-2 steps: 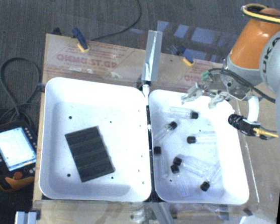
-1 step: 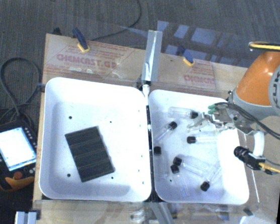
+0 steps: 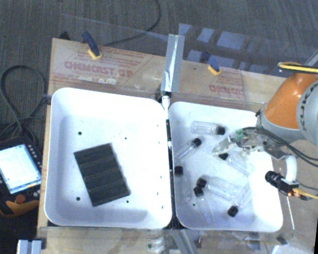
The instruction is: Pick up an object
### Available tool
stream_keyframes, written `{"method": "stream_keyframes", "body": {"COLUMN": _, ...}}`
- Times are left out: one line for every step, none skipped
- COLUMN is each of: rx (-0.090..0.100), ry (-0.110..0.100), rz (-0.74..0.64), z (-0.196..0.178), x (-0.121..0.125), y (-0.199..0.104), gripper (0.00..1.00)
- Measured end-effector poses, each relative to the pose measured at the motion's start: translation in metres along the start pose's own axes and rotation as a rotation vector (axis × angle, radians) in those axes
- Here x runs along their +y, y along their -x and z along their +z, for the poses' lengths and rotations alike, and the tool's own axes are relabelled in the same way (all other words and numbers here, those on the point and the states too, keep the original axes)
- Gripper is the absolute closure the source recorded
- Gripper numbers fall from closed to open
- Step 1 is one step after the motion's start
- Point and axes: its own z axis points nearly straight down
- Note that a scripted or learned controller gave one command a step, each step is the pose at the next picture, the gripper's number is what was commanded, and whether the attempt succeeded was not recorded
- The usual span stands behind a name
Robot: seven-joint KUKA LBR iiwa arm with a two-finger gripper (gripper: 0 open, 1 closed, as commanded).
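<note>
The right bin holds several clear plastic vials with black caps. One vial lies near the bin's back, another slants beside the left wall, and a larger one rests toward the front. My gripper hangs low over the back right part of this bin, among clear vials that blur into the white floor. Nothing can be made out in its grasp. The arm's orange band sits just behind it, to the right.
A black ribbed slab lies tilted in the left bin. A black plug on an orange wire hangs over the right bin's right side. Blue clamps hold a sheet behind the bins. A teach pendant lies off the bench at left.
</note>
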Motion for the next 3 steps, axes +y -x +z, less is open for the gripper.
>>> {"method": "stream_keyframes", "body": {"rx": -0.008, "ry": 0.009, "rz": -0.065, "z": 0.003, "x": 0.019, "y": -0.038, "gripper": 0.00}}
{"method": "stream_keyframes", "body": {"rx": -0.007, "ry": 0.013, "rz": -0.064, "z": -0.008, "x": 0.020, "y": -0.039, "gripper": 1.00}}
{"method": "stream_keyframes", "body": {"rx": -0.007, "ry": 0.013, "rz": -0.064, "z": -0.007, "x": 0.020, "y": -0.039, "gripper": 0.00}}
